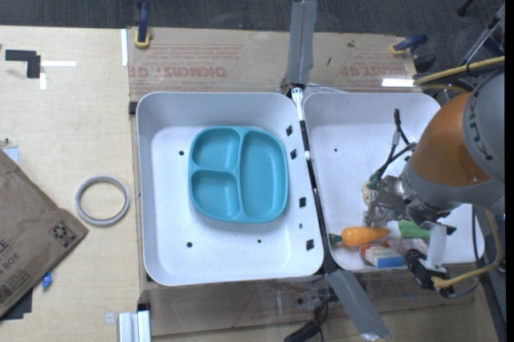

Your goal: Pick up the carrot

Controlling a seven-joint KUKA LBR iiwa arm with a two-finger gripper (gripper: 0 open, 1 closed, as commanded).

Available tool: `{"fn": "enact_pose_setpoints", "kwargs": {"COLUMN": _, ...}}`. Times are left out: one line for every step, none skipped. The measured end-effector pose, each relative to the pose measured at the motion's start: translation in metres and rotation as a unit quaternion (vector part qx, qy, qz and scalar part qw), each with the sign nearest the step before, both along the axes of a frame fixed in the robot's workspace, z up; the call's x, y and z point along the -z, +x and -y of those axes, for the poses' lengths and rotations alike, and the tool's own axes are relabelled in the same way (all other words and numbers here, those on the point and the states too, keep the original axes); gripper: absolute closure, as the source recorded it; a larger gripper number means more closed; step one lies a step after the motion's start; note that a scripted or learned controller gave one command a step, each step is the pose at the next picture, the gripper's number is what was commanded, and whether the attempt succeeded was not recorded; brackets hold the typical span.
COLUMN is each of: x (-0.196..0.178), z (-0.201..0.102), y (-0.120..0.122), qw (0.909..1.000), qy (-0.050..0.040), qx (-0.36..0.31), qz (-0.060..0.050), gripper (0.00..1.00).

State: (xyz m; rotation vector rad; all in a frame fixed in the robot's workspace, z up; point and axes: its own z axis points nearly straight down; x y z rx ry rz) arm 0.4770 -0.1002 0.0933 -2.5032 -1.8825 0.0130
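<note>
carrot (365,235): orange, green at its tip
divided plate (239,174): plain turquoise
bins (152,196): white (small dark marks on the floors)
arm (451,148): grey, orange band
tape ring (102,199): pale grey, left of the bins
bench (64,116): light wood

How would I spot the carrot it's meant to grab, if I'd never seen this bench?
Find the two white bins side by side and take the right bin, the one under the grey and orange arm. Along its near edge lies a small cluster of items; the carrot is the leftmost. It is the plain orange, tapered piece, beside a green item and a red and white one.
</note>
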Motion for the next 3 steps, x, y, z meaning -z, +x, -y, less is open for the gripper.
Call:
{"fn": "enact_pose_setpoints", "kwargs": {"x": 0.0, "z": 0.0, "y": 0.0, "qw": 1.0, "qy": -0.0001, "qx": 0.0, "qz": 0.0, "gripper": 0.0}}
{"fn": "enact_pose_setpoints", "kwargs": {"x": 0.006, "z": -0.007, "y": 0.0, "qw": 0.9726, "qy": -0.0033, "qx": 0.233, "qz": 0.002, "gripper": 0.0}}
{"fn": "enact_pose_setpoints", "kwargs": {"x": 0.005, "z": 0.029, "y": -0.001, "qw": 0.9775, "qy": -0.0031, "qx": 0.211, "qz": 0.002, "gripper": 0.0}}
